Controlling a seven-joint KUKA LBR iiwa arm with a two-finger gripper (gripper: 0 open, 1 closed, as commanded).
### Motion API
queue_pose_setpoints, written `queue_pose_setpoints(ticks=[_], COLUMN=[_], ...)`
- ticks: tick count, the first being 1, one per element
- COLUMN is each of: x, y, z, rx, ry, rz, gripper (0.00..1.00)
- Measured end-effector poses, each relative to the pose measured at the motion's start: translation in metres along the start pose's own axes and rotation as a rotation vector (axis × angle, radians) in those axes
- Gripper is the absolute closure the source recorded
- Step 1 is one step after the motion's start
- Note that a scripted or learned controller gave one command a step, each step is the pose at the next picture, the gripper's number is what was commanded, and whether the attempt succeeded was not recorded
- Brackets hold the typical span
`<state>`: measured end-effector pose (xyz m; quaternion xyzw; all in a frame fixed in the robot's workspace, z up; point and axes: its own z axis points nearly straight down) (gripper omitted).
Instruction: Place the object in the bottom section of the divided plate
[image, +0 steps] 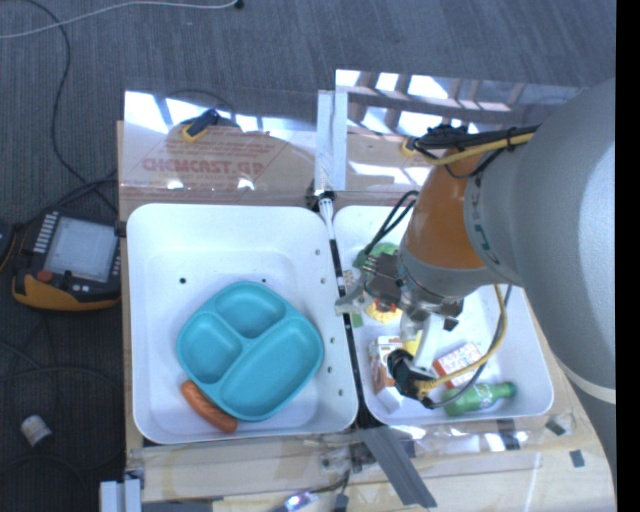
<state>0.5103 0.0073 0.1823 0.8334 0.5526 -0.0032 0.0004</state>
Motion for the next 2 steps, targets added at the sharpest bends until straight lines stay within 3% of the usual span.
queue_pose_setpoints(ticks=[1, 2], x=[0.0660, 0.0661], y=[-0.0502, -0.0502], z=[0.0141, 0.0141], rx=[-0.015, -0.015], ry=[-0.020, -0.020], rz=[-0.277, -0.277], gripper=[0.00, 0.00])
